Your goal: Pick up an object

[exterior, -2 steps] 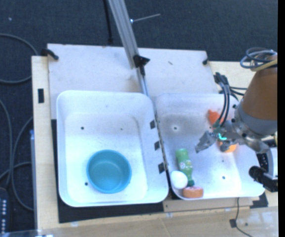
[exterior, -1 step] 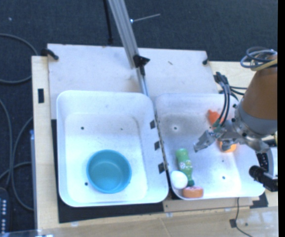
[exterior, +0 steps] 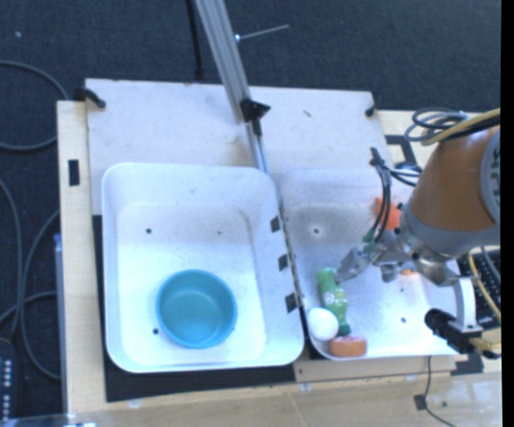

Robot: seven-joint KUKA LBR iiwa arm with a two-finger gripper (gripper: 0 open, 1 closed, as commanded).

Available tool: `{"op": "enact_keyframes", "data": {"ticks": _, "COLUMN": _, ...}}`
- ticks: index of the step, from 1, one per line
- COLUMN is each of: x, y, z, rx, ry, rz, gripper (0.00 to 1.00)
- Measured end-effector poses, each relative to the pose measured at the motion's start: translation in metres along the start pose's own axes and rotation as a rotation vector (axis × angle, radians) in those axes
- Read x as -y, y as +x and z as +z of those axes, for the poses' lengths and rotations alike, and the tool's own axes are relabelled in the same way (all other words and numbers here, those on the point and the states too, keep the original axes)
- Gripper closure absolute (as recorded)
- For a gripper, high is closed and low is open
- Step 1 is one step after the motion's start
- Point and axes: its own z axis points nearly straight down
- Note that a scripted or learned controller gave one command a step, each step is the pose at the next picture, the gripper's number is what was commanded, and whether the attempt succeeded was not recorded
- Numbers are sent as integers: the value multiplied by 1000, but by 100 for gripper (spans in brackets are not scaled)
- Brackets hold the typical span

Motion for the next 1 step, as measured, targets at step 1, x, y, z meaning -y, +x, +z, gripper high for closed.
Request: {"op": "enact_keyframes", "data": {"ticks": 1, "x": -1, "y": -3, "z": 66, "rx": 0, "ry": 3, "rz": -1, "gripper": 0}}
